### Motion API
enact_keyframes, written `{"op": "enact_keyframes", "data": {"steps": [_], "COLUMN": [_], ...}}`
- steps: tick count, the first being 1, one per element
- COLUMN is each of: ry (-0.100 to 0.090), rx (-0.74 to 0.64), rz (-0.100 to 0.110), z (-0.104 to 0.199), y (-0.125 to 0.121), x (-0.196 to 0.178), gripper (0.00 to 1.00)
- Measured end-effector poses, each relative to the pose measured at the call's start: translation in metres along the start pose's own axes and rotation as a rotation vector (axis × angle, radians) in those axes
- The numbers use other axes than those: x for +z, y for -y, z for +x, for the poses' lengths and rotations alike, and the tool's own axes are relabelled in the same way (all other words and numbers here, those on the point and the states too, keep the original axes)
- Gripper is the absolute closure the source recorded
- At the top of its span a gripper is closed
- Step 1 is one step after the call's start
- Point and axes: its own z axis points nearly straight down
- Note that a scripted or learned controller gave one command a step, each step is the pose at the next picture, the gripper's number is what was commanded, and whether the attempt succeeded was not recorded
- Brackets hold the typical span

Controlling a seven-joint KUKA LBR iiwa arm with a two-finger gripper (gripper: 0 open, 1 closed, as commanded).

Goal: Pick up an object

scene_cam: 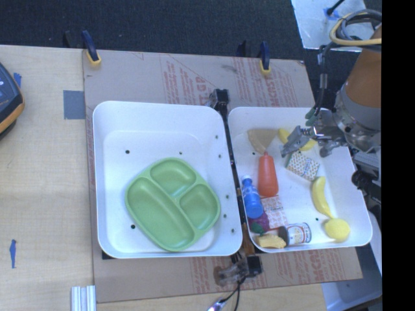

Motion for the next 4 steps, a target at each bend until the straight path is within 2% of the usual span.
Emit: {"op": "enact_keyframes", "data": {"steps": [1,2,3,4], "ry": [0.000,0.001,0.001,0.002], "rx": [-0.001,0.002,0.001,-0.003], "rz": [0.002,0.002,0.000,0.002], "z": [0.058,-0.002,-0.002,-0.004], "y": [0.002,0.031,-0.023,-0.023], "x": [0.076,0.130,0.175,0.165], "gripper": [0.00,0.00,0.00,1.00]}}
